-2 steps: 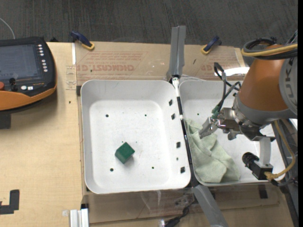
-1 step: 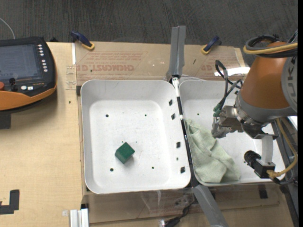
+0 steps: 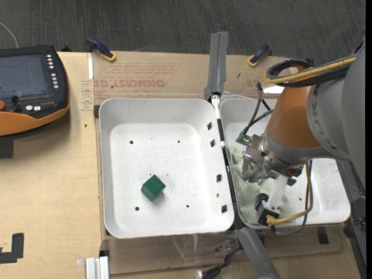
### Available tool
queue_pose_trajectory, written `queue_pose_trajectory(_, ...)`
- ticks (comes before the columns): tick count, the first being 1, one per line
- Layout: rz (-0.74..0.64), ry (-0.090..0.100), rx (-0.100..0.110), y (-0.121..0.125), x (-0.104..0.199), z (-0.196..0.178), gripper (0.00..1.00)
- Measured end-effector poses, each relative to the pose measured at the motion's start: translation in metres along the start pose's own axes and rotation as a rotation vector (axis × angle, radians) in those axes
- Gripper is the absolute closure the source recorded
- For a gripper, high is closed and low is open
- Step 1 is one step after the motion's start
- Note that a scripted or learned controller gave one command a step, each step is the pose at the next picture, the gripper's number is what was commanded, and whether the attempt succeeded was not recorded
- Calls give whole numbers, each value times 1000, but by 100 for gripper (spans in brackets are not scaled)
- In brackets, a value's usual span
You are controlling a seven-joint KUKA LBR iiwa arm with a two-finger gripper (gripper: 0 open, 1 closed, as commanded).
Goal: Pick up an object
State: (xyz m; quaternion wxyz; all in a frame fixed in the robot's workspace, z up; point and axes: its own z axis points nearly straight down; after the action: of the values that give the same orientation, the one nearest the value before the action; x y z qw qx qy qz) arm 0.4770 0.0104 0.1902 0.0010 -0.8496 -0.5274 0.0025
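arm (image 3: 308, 127): grey body with the orange band, in from the right, bent down over the right bin (image 3: 331, 208), covering most of its middle and left part.
gripper (image 3: 256, 170): low inside the right bin, close to that bin's left wall, just right of the divider (image 3: 224, 150). Fingers buried in wrist hardware and cables, so I cannot tell how wide they stand or whether anything sits between them.
stuff under gripper (image 3: 247, 199): pale greenish, soft-looking material on the right bin floor, next to the left wall; too blurred to name. A small green bit (image 3: 241, 137) shows just above the gripper.
green block (image 3: 153, 187): lone small cube on the floor of the left bin (image 3: 116, 214), lower-left of that bin's centre, tilted against the bin walls, touching no wall. Well apart from the gripper, with the divider between them.
left bin: white, shallow, just left of the divider.
teach pendant (image 3: 29, 89): dark screen, orange rim, on the bench well left of the left bin.
clamps (image 3: 102, 49): blue and orange, at the cardboard's far edge behind the bins.
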Motion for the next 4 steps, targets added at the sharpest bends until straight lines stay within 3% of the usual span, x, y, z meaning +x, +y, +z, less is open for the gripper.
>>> queue_pose_trajectory(1, 97, 0, -1, -18, 35, 0, 100)
queue_pose_trajectory(2, 312, -2, -1, -30, 60, 0, 100)
queue_pose_trajectory(3, 312, -2, -1, -31, 60, 0, 0)
queue_pose_trajectory(4, 311, 15, -10, -36, 82, 42, 0)
